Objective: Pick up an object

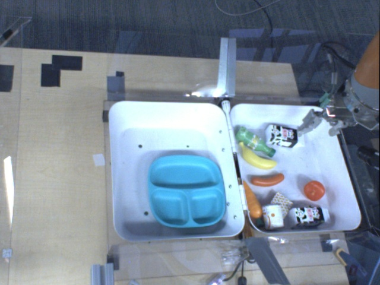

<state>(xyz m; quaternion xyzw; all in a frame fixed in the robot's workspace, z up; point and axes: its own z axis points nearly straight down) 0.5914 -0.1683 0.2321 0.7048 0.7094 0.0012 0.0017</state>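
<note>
Two white bins sit side by side; the right bin (350, 186) holds a small cow-print carton (281, 135) near its far edge. Light and stiff, best pinched across its flat sides. Gripper (320, 122) hovers beside it, fingers spread.

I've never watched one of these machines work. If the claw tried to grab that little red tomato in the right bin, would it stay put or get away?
The tomato looks round and smooth, so it would probably roll if nudged. Its glossy skin may slip between two fingers. It sits apart from its neighbours on the bin floor, with nothing close to stop it.
</note>
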